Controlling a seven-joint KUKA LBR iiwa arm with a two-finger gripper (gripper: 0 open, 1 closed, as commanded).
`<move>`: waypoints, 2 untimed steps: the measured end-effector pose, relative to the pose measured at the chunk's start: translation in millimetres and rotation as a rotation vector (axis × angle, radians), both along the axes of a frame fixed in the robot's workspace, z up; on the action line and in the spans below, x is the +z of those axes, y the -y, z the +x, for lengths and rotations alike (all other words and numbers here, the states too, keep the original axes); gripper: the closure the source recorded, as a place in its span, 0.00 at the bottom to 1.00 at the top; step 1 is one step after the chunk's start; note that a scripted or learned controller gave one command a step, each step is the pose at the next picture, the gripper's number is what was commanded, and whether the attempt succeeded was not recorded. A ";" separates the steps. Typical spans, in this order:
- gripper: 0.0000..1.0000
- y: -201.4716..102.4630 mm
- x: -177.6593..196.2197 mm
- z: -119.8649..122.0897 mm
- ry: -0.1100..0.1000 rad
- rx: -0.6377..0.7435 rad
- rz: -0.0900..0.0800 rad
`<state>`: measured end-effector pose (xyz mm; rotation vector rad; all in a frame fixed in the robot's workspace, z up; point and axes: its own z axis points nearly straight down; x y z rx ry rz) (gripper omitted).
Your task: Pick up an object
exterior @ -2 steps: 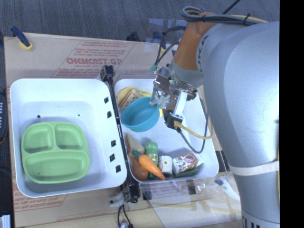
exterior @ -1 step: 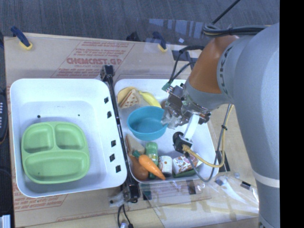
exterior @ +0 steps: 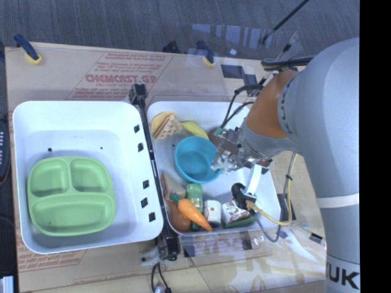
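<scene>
Beyond my bench lies dark grey carpet [exterior: 91, 8], ribbed in fine lines. The bench top is covered in brown cardboard [exterior: 116, 72] printed with red lettering, held at the far edge by blue-and-yellow clamps [exterior: 27, 49]. A thin black rod [exterior: 299, 5] slants across the floor at upper right. The light is even and soft.
</scene>
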<state>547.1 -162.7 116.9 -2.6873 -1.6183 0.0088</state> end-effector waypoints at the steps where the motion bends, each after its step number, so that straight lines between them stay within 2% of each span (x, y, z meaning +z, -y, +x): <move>1: 0.00 -0.9 -0.9 -0.6 -0.002 0.001 0.000; 2: 0.00 -35.9 -23.5 64.2 0.001 -0.089 -0.002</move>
